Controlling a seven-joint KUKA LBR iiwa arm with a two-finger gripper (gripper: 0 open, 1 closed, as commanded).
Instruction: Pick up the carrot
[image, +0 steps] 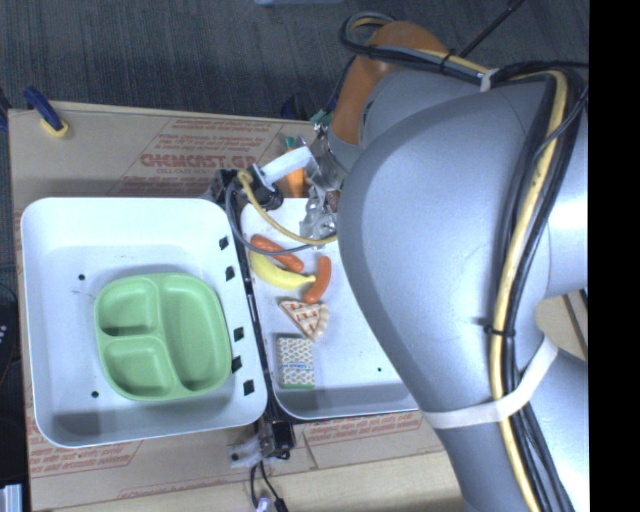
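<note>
The left bin (60, 330) holds a green divided plate (162, 335) with three compartments, lying flat near the bin's centre. A black clip-studded seam separates this bin from the right bin (345, 395), whose floor is partly covered by the arm. Along the left side of the right bin lies a cluster of toy food items. At the far end of the cluster is the carrot (277, 252) — a slim orange piece lying at a slant, touching the upper edge of the yellow banana (277, 273) just below it. Beside the banana's right end lies a reddish-orange sausage (318, 280), tilted and close to the arm's edge. Nearer the camera sits a pizza slice (305, 319), and below that a small patterned box (295, 361) lying flat. The gripper (318, 215) hangs above the far part of the right bin, just up and right of the carrot and apart from it; a yellow cable loops beneath it. Whether it is released or clenched cannot be told — nothing is seen between its tips. The grey arm (450, 260) fills the right side of the view.
</note>
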